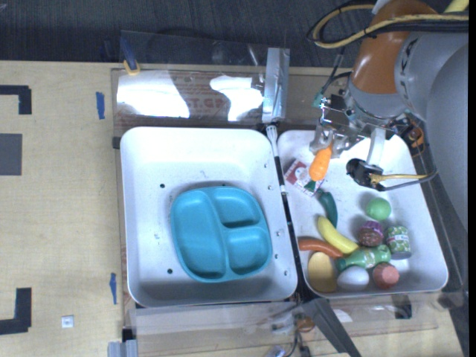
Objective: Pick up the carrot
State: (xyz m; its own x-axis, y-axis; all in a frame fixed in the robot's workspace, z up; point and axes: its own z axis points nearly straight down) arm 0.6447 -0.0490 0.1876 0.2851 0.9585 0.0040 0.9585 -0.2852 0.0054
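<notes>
Pale wooden surface point(59, 222) under two white bins; blue tray point(221, 231) in left bin point(141, 199); hand point(325, 149) at upper right of frame, clenched on carrot point(320, 163), above right bin point(428, 236); toy foods heaped lower right.

The pale wooden table point(52, 222) carries two shallow white plastic bins side by side. The left bin point(149, 162) touches the right bin point(428, 236).
</notes>
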